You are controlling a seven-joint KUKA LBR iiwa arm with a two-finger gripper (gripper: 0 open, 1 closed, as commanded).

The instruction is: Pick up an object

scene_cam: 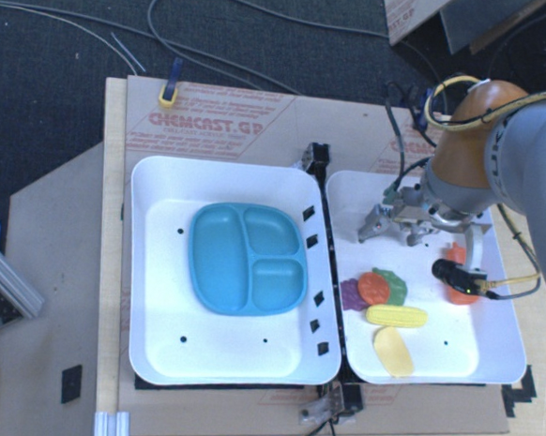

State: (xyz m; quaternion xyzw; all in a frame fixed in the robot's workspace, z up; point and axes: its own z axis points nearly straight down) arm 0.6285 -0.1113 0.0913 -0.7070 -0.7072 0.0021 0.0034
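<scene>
Over the right bin [487, 366], gripper [396, 227] hovers
Grip unclear; approach step, next drop onto the corn [397, 316] near the front edge

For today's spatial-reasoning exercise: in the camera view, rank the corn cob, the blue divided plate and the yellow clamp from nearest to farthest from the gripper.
1. Corn cob, right bin, below the gripper.
2. Blue divided plate, left bin.
3. Yellow clamp, board's far-left corner.
</scene>
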